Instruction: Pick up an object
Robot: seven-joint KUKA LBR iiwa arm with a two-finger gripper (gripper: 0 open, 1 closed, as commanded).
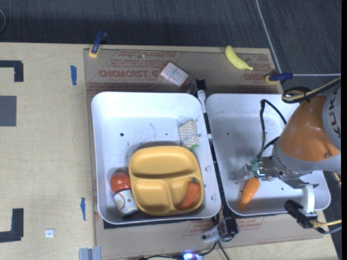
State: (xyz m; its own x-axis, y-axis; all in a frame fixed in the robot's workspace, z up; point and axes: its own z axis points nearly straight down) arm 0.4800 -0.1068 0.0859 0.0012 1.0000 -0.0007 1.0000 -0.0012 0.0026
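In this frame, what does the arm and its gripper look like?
The arm shows a broad, rounded orange band with grey casing at the right edge, bearing part of dark lettering. Black cables loop over it from above. The gripper is small, metallic grey with dark parts and a faint teal spot.

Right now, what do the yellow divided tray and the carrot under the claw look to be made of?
Yellow tray: likely molded plastic, smooth and matte, with rounded compartment walls and uniform colour. Carrot: probably a plastic or rubber toy, flat uniform orange with soft sheen; too small to be sure.
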